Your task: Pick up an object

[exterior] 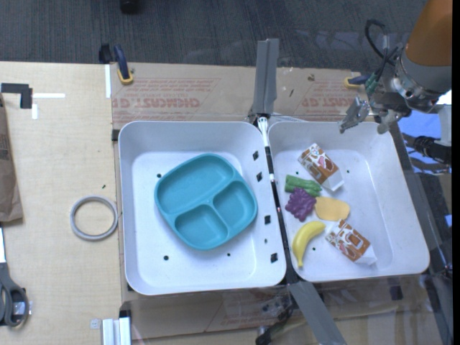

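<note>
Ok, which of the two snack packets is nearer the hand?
The upper snack packet, at the far end of the right bin above the green piece; the other packet lies beside the banana.

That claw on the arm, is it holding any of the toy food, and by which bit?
Nothing is held. The gripper hangs open above the right bin's far edge, with no object between its fingers; the banana and the rest lie in the bin.

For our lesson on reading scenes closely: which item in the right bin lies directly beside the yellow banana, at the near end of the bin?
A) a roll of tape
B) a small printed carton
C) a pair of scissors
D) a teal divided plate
B: the banana lies next to a small printed carton in the right bin.
</note>
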`<control>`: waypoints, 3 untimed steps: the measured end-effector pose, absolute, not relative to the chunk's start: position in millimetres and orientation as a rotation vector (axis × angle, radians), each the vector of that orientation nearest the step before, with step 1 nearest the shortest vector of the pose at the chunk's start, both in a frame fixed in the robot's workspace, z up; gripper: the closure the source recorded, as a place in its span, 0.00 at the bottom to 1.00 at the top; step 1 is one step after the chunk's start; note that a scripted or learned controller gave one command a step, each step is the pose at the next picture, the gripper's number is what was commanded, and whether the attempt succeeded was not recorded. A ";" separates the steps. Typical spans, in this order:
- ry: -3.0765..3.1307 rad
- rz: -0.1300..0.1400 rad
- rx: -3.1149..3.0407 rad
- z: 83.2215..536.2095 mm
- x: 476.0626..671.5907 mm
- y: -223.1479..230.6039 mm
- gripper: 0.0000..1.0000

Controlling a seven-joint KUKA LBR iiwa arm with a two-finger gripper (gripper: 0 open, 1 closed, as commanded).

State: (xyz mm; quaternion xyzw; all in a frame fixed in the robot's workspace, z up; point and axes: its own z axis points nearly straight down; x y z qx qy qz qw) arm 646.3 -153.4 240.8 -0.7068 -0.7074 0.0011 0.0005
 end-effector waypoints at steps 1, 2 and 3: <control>-2.287 0.004 -2.152 168.9 641.7 -101.4 0.00; -2.502 0.001 -1.900 92.1 650.5 -100.5 0.00; -2.503 -0.001 -1.906 103.0 651.6 -102.0 1.00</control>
